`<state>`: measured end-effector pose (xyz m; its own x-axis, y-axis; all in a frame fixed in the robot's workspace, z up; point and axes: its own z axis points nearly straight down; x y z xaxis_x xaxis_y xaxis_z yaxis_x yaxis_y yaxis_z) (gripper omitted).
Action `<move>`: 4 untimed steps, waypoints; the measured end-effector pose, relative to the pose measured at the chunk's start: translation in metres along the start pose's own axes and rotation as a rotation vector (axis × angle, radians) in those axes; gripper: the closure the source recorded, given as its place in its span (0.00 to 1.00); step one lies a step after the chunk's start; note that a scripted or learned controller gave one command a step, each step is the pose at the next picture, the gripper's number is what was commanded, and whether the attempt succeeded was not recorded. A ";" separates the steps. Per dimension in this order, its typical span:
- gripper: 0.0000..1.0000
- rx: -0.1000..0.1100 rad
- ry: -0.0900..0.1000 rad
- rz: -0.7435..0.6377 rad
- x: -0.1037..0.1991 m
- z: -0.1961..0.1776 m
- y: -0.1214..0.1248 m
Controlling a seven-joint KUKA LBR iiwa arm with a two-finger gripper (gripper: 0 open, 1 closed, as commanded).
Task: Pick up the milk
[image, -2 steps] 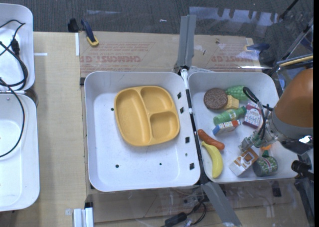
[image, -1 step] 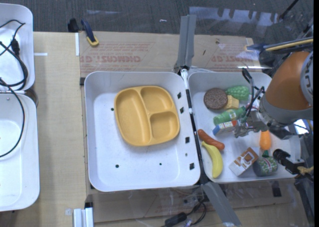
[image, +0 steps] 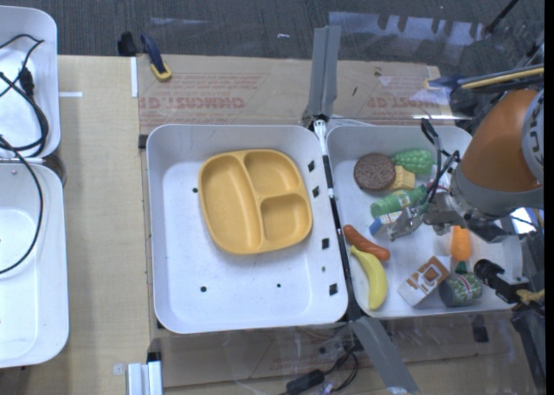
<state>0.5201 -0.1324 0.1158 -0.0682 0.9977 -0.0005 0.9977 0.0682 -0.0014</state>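
With the gripper [image: 407, 224] hovering open over the green bottle [image: 394, 204], it should shift toward the milk carton [image: 423, 280] and descend squarely over its sides

Arm [image: 506, 146]: cut off by the right edge; its bulk hides part of the right bin [image: 339, 138] and its far wall. Gripper [image: 407, 223]: finger state too small to tell. Green bottle [image: 394, 204]: partly covered by the gripper. Carrot [image: 460, 246]: upper end hidden beneath the wrist.

Mirrored "CHEMCAST GP" on cardboard sheet [image: 260, 86]
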 end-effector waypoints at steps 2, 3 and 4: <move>0.00 -0.001 0.014 0.015 -0.043 0.023 -0.036; 1.00 -0.002 0.007 0.019 -0.046 0.015 -0.036; 0.00 0.001 0.012 0.017 -0.044 0.015 -0.036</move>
<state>0.4870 -0.1785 0.1004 -0.0515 0.9986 0.0116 0.9987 0.0516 -0.0028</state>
